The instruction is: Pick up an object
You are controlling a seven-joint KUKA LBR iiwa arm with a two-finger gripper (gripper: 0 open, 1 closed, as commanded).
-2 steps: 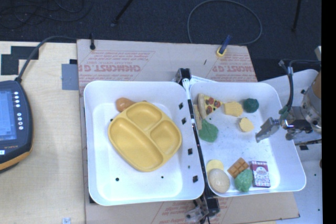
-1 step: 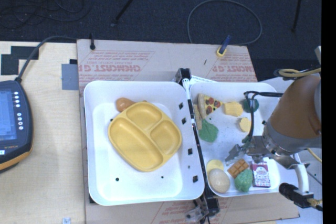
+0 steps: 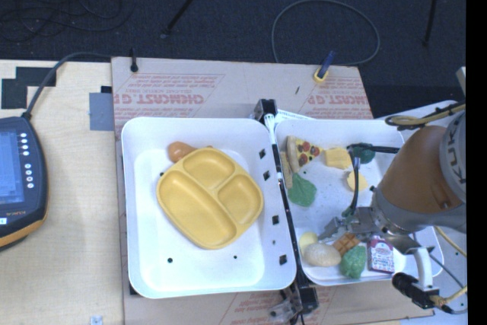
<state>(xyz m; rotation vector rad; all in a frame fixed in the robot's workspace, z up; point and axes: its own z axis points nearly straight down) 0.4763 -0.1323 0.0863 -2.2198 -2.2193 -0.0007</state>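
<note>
Camera view: hand (image 3: 339, 227) low in right bin (image 3: 396, 135) among toy food (image 3: 323, 253); grip state unclear.

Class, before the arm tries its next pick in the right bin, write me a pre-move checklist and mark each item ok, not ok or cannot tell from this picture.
1. Claw is over the right bin, low among the toys: ok.
2. Claw carries nothing yet: cannot tell; its tip blends into the clutter.
3. A target lies close by: ok; the waffle piece and pale roll sit just below the claw.
4. Target stands clear of neighbours: not ok; roll, waffle piece, green lump and ketchup packet crowd together.
5. Other options exist: ok; pizza slice and cheese wedge lie apart at the far end.
6. Left bin has drop space: ok, beside the yellow divided plate.
</note>
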